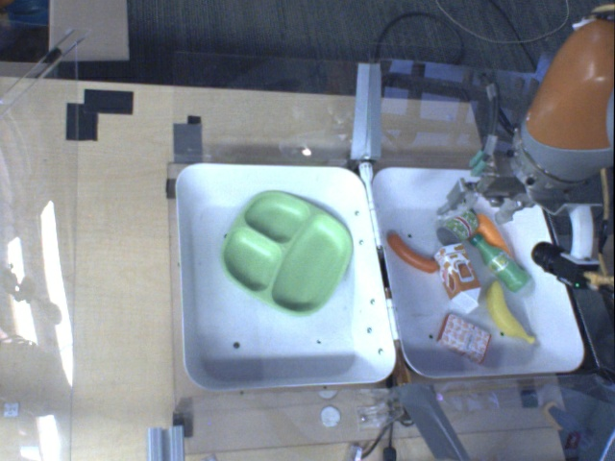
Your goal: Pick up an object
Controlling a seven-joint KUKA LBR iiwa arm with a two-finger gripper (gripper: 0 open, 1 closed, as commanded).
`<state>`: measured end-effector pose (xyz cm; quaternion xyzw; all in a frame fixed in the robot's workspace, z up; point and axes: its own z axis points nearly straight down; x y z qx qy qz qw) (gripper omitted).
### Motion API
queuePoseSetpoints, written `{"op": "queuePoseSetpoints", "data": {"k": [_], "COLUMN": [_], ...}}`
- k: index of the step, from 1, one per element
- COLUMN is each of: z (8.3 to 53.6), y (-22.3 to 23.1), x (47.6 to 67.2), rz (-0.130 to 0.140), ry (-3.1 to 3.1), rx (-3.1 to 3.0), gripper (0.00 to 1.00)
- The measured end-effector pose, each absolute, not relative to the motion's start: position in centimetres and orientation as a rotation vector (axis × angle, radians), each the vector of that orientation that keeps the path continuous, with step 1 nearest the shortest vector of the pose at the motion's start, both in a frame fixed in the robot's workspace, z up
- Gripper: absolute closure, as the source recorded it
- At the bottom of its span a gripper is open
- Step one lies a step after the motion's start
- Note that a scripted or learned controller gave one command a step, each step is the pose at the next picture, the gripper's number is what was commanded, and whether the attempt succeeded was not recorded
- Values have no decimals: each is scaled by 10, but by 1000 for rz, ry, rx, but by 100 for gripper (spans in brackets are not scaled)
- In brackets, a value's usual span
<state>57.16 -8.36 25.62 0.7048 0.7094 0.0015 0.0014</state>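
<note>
On the pale wooden desk two white bins sit side by side. At the near end of the right bin lies a small red-patterned packet, and just beyond it to the right a yellow banana slants toward the bin's near right corner. Farther in, a small orange-and-white carton lies with a white scrap just on its near side, and a green bottle lies slanted just right of the carton, its upper end touching an orange carrot. To the left of the carton an orange-red sausage lies close to the bin's left wall. The left bin holds a green divided plate with three compartments, near its middle. Toward the far side of the right bin, the gripper reaches in from the right under the arm's orange band. Its fingers sit directly above a small green can, which lies just left of the carrot; whether they are spread or closed cannot be told, and nothing is visibly held between them.
</note>
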Motion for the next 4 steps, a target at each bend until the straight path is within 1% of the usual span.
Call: {"op": "queuePoseSetpoints", "data": {"k": [1,2,3,4], "z": [151,87,101,188], "y": [-121,-139,-138,-72], "x": [618,642,645,671], "rz": [4,8,17,10], "ry": [2103,2181,2180,2218], "rx": [2331,2252,2247,2217], "gripper": [0,0,100,100]}}
